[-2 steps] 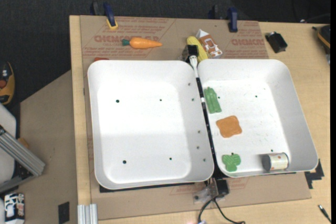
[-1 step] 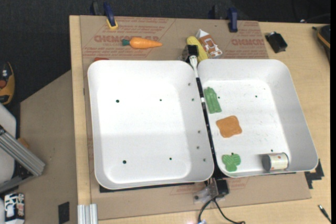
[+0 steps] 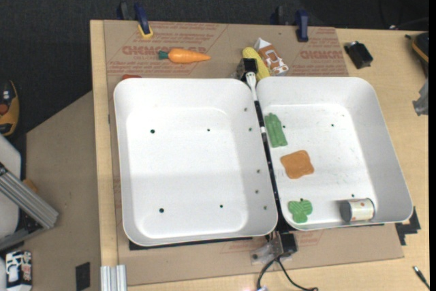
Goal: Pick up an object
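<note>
The right bin (image 3: 381, 140) holds several small objects. A long green piece (image 3: 275, 130) lies near its left wall. Below it rests a flat orange piece (image 3: 297, 164). A green broccoli-like toy (image 3: 300, 210) sits at the front, and a small silver and yellow can (image 3: 357, 210) lies on its side to the right of that.
The left bin (image 3: 136, 146) stands beside the right one. Behind the bins on the brown board lie a toy carrot (image 3: 184, 56), a yellow banana-like toy (image 3: 253, 59) and a small brown and white packet (image 3: 272, 60). Blue clamps (image 3: 143, 20) (image 3: 301, 24) hold the board's far edge.
</note>
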{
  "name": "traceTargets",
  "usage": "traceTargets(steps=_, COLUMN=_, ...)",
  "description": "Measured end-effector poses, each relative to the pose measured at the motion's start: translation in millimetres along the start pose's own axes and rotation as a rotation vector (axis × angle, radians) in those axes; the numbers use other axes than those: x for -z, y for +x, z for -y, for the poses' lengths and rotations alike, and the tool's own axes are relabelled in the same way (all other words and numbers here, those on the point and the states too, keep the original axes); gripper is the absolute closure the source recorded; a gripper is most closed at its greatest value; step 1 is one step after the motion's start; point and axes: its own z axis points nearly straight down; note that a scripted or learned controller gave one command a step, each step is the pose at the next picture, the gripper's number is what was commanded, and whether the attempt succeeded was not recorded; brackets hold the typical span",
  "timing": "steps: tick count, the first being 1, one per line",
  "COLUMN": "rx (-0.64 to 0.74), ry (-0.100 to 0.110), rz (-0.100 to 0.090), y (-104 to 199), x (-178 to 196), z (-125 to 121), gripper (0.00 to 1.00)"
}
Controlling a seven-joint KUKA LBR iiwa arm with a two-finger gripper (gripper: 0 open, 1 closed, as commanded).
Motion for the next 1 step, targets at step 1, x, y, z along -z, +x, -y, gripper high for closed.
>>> traceTargets(steps=1, rx=0.004, ry=0.0, rz=0.001, y=94.2, x=-84.0, z=-1.0, gripper=1.0)
